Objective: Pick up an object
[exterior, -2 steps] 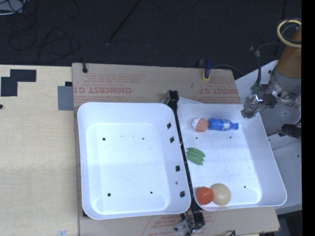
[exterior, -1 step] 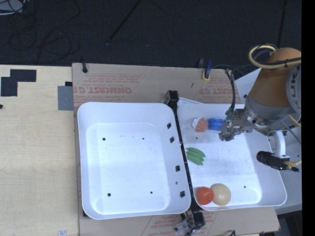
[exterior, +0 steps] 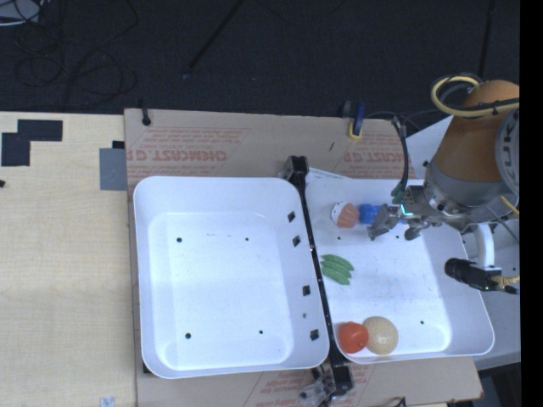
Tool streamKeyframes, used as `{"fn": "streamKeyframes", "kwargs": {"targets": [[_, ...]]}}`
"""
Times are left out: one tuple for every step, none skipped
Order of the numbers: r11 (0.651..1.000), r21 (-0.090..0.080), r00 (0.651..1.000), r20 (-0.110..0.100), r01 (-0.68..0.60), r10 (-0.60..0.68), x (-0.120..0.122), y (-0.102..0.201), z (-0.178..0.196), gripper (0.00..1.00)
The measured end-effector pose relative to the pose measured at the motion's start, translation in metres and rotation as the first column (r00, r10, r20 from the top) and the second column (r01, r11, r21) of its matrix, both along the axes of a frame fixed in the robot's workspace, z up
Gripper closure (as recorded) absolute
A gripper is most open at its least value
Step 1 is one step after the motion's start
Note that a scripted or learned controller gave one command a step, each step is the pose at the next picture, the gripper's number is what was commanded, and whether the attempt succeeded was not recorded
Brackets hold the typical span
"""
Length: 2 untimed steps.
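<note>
Approach step, nothing grasped yet. End effector point(exterior: 395, 225) hangs over the right bin point(exterior: 441, 312), fingers apart, nothing between them. Blue object point(exterior: 368, 214) sits just beside it toward the divider point(exterior: 312, 261), touching the pink-and-white piece point(exterior: 346, 216). Next: shift over the blue object, descend. Far rim is close; open room lies toward the green pod point(exterior: 337, 268).

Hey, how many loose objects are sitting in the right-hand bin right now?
5. A pinkish piece and a blue piece near the far wall, a green pod by the divider, a red ball touching a cream ball at the near edge. The arm could hide more.
</note>
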<state>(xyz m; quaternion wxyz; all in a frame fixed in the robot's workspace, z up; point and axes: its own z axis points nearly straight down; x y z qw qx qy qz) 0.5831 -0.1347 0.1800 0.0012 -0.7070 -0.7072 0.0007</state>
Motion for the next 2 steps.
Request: {"fn": "streamKeyframes", "kwargs": {"targets": [[1.0,0.0,1.0,-0.003,0.002,-0.002,-0.025,-0.033,-0.036,0.0],[1.0,-0.002,1.0,0.01,-0.003,0.003,0.014,-0.012,0.059,0.0]]}}
